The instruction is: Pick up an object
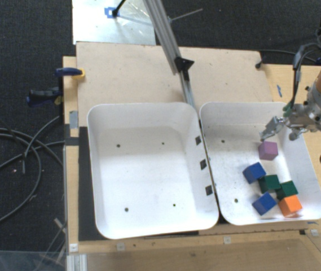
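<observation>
Gripper (273,130) above upright purple block (268,150)

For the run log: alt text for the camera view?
The gripper hangs over the right bin, just above a purple cube. Two blue, two green and one orange cube cluster toward its near right corner, beside the left bin.

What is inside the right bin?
The right bin holds six blocks: a purple one, two blue, two green, one orange. The gripper hangs above the purple block, hiding some floor.
</observation>
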`<state>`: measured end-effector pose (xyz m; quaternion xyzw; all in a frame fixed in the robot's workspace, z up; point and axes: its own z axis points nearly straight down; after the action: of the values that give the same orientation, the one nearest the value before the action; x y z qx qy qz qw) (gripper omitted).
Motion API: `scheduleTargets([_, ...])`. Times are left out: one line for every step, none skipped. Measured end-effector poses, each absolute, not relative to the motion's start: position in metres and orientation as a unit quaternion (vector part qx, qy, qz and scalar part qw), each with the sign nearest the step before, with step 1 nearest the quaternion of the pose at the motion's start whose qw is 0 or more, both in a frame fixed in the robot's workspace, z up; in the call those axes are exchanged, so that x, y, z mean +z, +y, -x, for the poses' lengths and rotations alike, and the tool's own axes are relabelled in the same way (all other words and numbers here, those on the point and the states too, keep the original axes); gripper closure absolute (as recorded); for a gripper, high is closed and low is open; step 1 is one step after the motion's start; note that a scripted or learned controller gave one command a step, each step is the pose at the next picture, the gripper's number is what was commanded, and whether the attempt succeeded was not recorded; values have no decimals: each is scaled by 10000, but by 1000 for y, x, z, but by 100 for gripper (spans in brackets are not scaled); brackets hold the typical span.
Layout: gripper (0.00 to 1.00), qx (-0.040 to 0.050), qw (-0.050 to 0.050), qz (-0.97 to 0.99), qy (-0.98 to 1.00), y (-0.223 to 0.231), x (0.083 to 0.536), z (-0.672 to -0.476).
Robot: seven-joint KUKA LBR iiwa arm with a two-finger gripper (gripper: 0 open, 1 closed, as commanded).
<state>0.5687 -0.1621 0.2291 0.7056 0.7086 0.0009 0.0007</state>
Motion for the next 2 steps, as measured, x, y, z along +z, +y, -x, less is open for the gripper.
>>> scheduleTargets([0,10,20,-7050,7092,-208,109,-550])
scheduleTargets([0,-6,-8,-7071,7072,-213,90,-519])
